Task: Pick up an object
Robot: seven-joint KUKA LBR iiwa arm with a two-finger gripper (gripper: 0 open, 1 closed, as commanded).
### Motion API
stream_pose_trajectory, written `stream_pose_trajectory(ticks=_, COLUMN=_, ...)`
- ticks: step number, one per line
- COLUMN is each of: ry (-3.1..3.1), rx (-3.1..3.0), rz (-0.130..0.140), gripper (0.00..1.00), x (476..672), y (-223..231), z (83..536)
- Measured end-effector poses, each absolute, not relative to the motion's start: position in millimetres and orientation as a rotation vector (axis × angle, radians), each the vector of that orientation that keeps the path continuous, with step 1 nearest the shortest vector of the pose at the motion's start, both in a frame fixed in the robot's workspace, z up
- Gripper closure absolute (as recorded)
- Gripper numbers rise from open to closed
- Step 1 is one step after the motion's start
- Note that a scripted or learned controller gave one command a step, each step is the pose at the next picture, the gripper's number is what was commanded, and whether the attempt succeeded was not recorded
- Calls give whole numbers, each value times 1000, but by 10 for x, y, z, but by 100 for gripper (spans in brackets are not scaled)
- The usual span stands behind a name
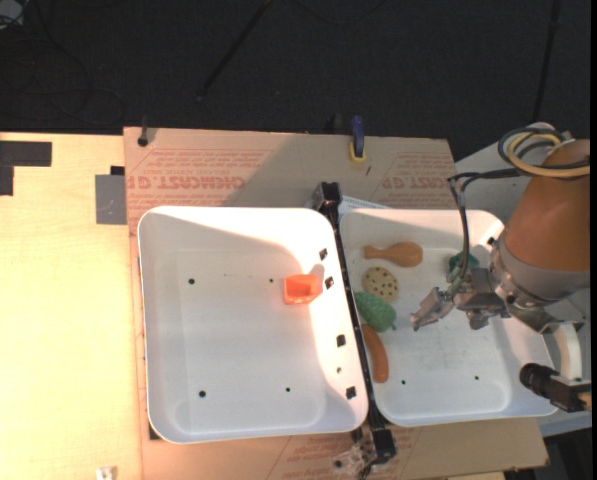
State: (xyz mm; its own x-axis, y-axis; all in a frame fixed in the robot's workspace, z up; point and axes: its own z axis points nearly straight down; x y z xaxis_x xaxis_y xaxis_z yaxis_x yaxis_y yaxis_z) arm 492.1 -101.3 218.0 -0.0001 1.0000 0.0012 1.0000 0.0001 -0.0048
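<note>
My gripper hangs over the middle of the right bin, its fingers pointing left and down with nothing visible between them. Left of it lie a green toy, a round tan cracker with dark dots, a brown drumstick shape and an orange-brown sausage along the bin's left wall. A small teal object sits close behind the wrist. An orange block rests in the left bin, near its right side.
The arm's orange band and grey body cover the right bin's right side. A black divider clip strip runs between the bins. Cardboard lies under both bins, on a light wooden bench.
</note>
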Motion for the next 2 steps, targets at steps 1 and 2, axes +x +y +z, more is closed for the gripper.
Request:
stream_pose_trajectory(ticks=1, ry=-2216, rx=-2218, rz=6, gripper=100, x=4922, y=-1018, z=2276)
stream_pose_trajectory(ticks=2, ry=-2210, rx=-2215, rz=14, gripper=100, x=4717, y=-1215, z=1198)
